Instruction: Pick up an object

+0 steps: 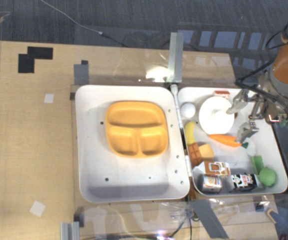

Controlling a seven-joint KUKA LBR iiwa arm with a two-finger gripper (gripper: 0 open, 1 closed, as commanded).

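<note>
Wooden bench [28, 149] under a clear sheet, black patches near its far left corner, dark carpet [133, 6] beyond with a thin cable [58, 15] trailing across. Left bin [91, 184] carries a yellow divided tray [136, 128] at its centre. Right bin [279, 156] is crowded: white plate [215, 115] toward the far edge, carrot [225, 140] mid-bin, cartons [216, 176] along the near edge, green object [264, 173] in the near right corner. The gripper [246, 116] hangs over the carrot's right end, jaws apart, nothing between them.
</note>
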